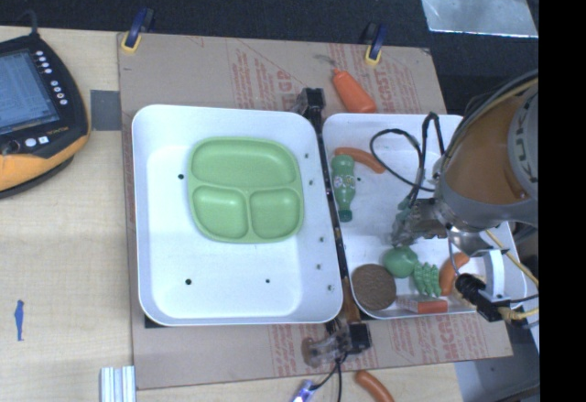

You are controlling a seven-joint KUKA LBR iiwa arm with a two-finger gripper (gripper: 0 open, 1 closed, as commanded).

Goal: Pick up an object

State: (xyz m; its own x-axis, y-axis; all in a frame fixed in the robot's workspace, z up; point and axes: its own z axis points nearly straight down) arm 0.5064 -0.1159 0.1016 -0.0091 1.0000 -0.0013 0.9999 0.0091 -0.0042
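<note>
The right bin (371,217) holds several small items: a green bottle (343,188) lying by its left wall, an orange carrot-like piece (359,159) at the back, a brown disc (374,287) at the front, a round green object (400,261), a ridged green piece (426,278) and an orange piece (447,277). My gripper (414,226) hangs low in the right bin, just behind and above the round green object. I see nothing lifted off the bin floor.
A green divided plate (245,188) lies in the left bin (146,208). An orange carrot (352,92) rests on the cardboard behind the bins, another orange piece (375,385) in front. A teach pendant (32,112) sits far left. Black cables (403,148) loop over the right bin.
</note>
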